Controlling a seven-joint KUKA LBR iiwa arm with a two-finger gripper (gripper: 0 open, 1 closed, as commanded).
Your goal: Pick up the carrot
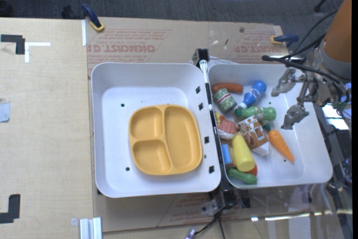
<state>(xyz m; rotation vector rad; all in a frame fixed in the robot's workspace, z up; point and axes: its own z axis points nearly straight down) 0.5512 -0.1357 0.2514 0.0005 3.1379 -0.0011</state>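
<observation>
Carrot (281, 146) lies flat on the floor of the right bin (313, 170), long axis diagonal, thick end up-left beside the small printed carton (254, 135), thin tip pointing down-right toward the bin's near-right corner. Gripper (288, 102) hangs over the bin's right half, above and just up-right of the carrot, fingers (293, 117) spread apart with nothing between them and not touching the carrot. Yellow divided plate (165, 139) sits alone in the left bin (106, 120).
</observation>
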